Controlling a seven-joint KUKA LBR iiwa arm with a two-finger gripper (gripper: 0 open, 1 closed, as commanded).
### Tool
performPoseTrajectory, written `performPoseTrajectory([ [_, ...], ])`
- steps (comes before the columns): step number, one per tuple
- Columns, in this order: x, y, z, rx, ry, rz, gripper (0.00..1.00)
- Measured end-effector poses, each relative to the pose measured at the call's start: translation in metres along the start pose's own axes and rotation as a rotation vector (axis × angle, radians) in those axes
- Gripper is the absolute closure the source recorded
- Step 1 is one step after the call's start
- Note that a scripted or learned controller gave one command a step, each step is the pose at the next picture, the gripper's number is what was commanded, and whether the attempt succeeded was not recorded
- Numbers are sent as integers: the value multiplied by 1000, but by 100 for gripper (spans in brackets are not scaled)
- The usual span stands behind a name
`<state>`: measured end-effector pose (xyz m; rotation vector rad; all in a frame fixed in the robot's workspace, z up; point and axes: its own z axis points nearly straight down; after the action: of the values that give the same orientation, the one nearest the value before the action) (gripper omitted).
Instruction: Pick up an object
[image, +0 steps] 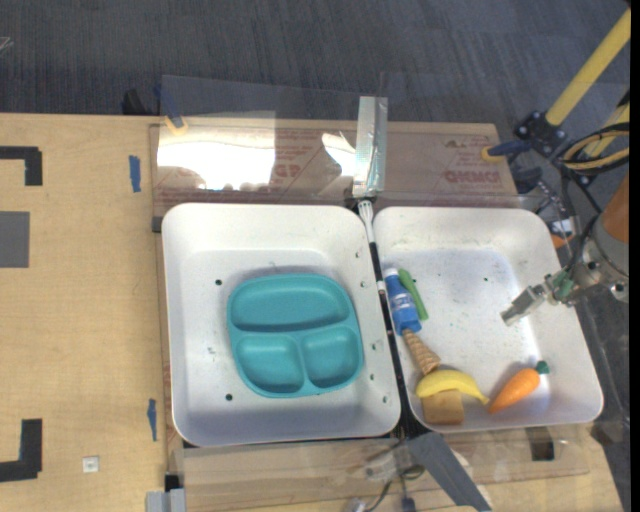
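The gripper (527, 302) hangs by the right bin's (480, 228) right edge; I cannot tell its state. The toy carrot (515, 389) could roll away if bumped.

Grey claw (528, 301) (greenish wrist piece)

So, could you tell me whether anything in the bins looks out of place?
Nothing spilled or damaged. The right bin is just lopsided: blue bottle, cone, banana and carrot crowd its left and near sides.
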<state>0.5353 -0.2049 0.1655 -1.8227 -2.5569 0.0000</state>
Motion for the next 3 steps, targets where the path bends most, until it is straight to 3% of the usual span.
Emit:
performPoseTrajectory([
  [1, 27, -47, 78, -7, -5, -95, 0],
  [2, 92, -24, 78, -10, -5, 131, 0],
  [3, 67, 48, 78, -9, -4, 192, 0],
])
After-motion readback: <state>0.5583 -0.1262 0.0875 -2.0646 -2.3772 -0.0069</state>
